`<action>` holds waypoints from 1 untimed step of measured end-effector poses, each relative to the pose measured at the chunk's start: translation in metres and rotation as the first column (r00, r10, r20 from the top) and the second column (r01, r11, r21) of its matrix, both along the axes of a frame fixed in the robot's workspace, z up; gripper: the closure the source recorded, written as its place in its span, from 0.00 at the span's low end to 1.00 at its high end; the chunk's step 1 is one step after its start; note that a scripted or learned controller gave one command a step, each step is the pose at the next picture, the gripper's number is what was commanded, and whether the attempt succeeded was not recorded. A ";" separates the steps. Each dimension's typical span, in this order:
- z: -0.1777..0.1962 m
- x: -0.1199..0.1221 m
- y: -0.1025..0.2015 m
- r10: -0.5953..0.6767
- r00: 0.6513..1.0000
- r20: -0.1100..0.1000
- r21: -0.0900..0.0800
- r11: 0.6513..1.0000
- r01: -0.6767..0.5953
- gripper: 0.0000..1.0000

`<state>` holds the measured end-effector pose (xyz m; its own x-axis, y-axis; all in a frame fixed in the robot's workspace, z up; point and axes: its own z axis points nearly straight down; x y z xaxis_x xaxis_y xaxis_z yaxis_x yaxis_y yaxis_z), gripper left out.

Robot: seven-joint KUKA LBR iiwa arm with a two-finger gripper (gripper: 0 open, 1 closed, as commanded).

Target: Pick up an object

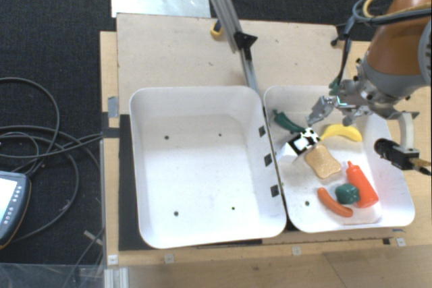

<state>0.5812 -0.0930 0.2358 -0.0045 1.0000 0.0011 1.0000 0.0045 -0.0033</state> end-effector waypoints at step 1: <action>0.002 0.001 0.000 -0.001 1.000 0.005 -0.001 1.000 0.001 0.00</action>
